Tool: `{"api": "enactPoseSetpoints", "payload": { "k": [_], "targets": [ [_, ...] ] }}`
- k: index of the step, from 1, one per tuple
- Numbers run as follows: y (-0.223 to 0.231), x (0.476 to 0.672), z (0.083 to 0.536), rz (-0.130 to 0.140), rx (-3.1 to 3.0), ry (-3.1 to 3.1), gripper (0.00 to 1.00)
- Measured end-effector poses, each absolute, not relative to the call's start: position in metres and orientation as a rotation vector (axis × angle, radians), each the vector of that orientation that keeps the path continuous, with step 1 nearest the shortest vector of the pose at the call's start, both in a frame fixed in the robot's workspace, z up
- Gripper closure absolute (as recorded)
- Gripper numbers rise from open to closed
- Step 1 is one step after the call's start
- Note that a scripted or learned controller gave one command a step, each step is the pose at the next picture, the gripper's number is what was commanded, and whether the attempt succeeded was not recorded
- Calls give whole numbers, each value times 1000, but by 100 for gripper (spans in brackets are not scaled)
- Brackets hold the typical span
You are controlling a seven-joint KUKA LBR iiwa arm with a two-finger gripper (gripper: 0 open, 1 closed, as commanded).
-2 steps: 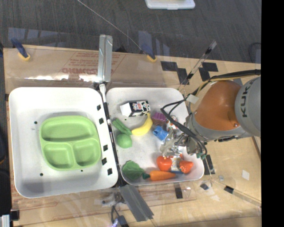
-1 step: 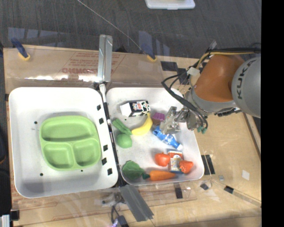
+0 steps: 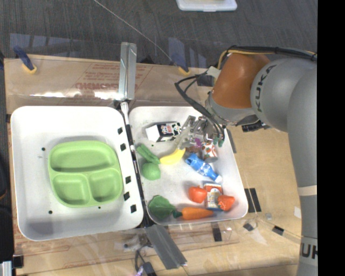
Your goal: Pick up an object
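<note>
1. Counting from the near edge of the tabletop point(image 3: 64, 253): two white bins side by side, the left bin point(image 3: 27, 215) and the right bin point(image 3: 237, 183).
2. Left bin holds one item, a green divided tray point(image 3: 84, 172) with three compartments, lying flat near the bin's middle.
3. Right bin, near end: one carrot point(image 3: 197, 213) lying across, its green top point(image 3: 160, 205) toward the left wall. Just behind it, one small red-and-white carton point(image 3: 214, 196) resting against orange-red pieces point(image 3: 198, 194); their count and kind are hard to make out.
4. Right bin, middle: one blue-and-white packet point(image 3: 203, 166), print too small to read. One yellow banana-like piece point(image 3: 172, 157) and one green pear-shaped piece point(image 3: 151, 170) by the left wall, with a green leaf-like piece point(image 3: 146, 153) just above it.
5. Right bin, far end: one black-and-white box point(image 3: 163, 131), lettering not legible.
6. Gripper point(image 3: 200, 136) low over the far right part of the right bin, amid small coloured bits; whether its fingers are apart or together cannot be told, and nothing is clearly seen between them.
7. Arm point(image 3: 285, 97) enters from the right; orange band point(image 3: 237, 81) above the wrist; "KUKA" partly readable on the grey casing.
8. Far side: brown sheet point(image 3: 81, 81) with reversed red print, unreadable; white object point(image 3: 207, 5) cut off at the top edge.
</note>
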State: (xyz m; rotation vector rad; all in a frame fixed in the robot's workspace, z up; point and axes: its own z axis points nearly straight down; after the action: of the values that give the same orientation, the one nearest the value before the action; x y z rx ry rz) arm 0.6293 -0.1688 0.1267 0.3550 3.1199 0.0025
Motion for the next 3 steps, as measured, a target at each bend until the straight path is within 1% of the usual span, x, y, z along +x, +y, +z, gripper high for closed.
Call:
{"api": "enactPoseSetpoints", "payload": {
  "k": [1, 2, 3],
  "targets": [
    [-214, 651, 104, -10, 436, 3092, 100],
    [-205, 627, 232, -3, 765, 3029, 100],
    [-204, 625, 224, -1, 768, 3044, 0]
  ]
}}
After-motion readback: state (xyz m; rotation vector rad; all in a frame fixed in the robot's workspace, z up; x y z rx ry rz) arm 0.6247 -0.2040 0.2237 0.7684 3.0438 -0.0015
